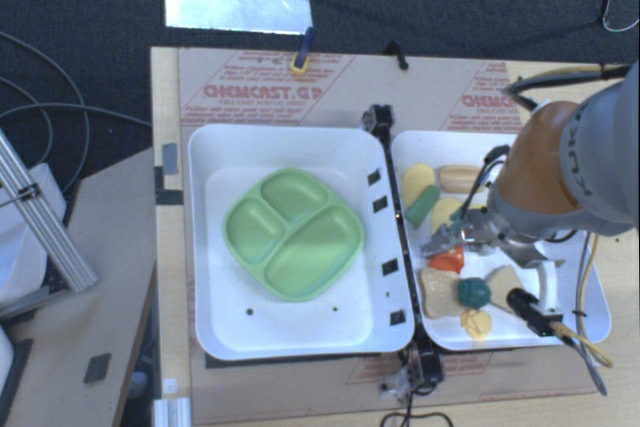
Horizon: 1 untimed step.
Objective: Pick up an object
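The right bin (598, 315) holds several toy foods. A yellow piece (414, 180) and a tan bun (460, 178) lie at its far side, with a green piece (421, 206) and a pale yellow-green piece (447, 211) just in front of them. My gripper (444, 241) hangs low over the bin's left half, right above a red-orange piece (448, 261) and close to the yellow-green one. Nearer the front lie a bread slice (437, 292), a teal ball (473, 292) and a small yellow piece (477, 322). I see nothing lifted off the bin floor.
The left bin (215, 155) carries a green divided plate (294, 233). A black-clipped divider (392, 215) separates the two bins. The arm's grey and orange body (560, 165) covers the right bin's far right part.
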{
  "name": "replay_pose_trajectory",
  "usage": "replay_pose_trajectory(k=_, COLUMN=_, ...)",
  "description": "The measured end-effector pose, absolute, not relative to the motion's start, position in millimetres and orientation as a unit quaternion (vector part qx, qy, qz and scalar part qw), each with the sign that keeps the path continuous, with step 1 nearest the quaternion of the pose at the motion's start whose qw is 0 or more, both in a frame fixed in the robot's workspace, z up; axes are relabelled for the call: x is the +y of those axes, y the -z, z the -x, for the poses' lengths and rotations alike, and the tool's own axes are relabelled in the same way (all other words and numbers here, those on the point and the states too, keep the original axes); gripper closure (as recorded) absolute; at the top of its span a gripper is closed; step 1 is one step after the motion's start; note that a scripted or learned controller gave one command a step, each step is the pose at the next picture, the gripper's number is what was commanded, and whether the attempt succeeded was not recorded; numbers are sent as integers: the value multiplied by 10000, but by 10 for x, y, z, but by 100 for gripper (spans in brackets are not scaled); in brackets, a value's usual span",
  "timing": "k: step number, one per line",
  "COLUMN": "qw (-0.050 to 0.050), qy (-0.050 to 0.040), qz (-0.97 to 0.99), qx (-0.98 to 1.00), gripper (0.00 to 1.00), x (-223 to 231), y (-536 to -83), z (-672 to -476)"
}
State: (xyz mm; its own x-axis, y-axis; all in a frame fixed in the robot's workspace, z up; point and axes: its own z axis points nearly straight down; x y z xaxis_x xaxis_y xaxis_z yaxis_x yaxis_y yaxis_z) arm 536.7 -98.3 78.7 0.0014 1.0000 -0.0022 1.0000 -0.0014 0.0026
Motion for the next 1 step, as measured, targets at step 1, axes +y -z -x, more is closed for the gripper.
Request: replay_pose_trajectory(k=1, qw=14, qy=-12, qz=-7068, qx=7074, gripper=100, x=-954, y=-950, z=-5358)
